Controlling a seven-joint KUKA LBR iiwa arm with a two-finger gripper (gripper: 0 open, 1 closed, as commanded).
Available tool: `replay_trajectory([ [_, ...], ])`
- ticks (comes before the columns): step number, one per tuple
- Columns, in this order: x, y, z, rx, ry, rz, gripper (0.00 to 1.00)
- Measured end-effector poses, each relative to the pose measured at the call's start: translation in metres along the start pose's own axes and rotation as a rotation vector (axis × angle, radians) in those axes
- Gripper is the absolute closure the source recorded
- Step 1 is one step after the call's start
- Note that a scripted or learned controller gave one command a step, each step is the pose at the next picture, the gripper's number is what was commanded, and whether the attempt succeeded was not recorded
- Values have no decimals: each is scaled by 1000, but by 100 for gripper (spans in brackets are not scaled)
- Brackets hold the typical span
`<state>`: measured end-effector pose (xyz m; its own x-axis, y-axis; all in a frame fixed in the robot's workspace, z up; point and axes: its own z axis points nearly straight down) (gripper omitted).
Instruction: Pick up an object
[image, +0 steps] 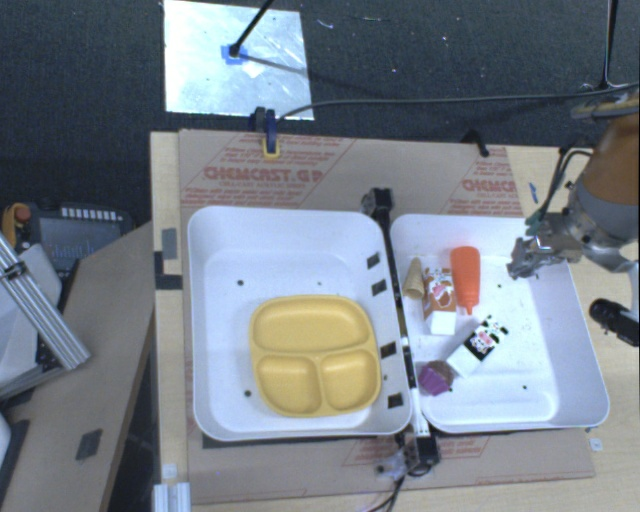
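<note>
Right bin (570, 345): orange bottle (465, 276), snack packet (439, 290), white block (442, 323), black-and-white carton (480, 343) and purple piece (435, 378) are clustered at its left side, none lifted. Left bin (215, 300): yellow divided tray (313, 353). The tool (522, 258) is poised right of the bottle; whether open or closed cannot be told.

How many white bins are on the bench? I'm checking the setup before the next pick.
2. The left bin holds a yellow divided tray. The right bin holds the small objects, with the end effector above its far right side.
</note>
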<state>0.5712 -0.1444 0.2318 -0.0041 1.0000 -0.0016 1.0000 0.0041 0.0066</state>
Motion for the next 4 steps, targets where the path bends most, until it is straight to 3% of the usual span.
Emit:
replay_trajectory([
  [1,0,1,-12,3,1,0,100],
  [4,166,43,10,5,3,-6,100],
])
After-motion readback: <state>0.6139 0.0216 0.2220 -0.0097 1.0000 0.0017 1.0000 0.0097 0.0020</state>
